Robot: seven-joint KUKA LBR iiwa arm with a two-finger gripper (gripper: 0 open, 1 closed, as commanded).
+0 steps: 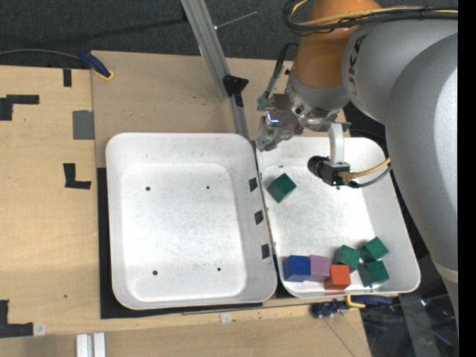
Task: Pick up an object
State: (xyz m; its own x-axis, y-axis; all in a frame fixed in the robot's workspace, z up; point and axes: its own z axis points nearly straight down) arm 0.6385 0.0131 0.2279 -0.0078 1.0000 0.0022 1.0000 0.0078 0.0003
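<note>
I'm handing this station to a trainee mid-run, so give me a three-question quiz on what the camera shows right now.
1. True or false: the lone green block lies in the right bin.
2. Which colour is missing from the cluster along the right bin's near edge? A) blue B) yellow C) orange
3. Fill in: the gripper is above the right bin's far ____ corner, as seen in the view.

Key:
1. True; it sits apart from the others, near the wall shared with the left bin.
2. B; the cluster has a blue block, a purple block, an orange block and green ones.
3. left
</note>
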